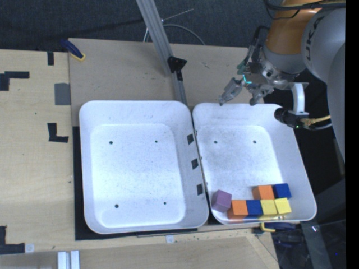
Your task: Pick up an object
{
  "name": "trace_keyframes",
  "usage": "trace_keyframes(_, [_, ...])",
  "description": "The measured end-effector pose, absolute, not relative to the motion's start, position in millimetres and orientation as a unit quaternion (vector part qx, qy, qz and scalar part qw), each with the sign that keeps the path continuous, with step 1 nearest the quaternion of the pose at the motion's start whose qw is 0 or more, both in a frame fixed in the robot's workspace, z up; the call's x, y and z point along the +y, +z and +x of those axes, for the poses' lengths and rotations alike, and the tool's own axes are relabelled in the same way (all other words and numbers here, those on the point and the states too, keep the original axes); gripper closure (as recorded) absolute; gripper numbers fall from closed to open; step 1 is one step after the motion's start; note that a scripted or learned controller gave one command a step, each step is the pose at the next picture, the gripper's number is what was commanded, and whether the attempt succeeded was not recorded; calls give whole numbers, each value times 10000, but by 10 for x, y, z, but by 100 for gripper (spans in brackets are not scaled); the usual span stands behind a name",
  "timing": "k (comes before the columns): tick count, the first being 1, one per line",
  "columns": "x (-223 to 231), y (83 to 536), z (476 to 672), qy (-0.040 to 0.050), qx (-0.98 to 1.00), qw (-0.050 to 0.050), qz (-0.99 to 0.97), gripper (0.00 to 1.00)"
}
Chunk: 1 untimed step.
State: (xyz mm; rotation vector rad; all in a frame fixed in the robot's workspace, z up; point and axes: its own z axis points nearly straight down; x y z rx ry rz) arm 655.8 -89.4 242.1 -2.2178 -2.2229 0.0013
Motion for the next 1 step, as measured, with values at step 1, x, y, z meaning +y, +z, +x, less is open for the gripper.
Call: trace_keyframes(1, [-806, 1880, 6624, 24, -7077, 21, -7065, 0])
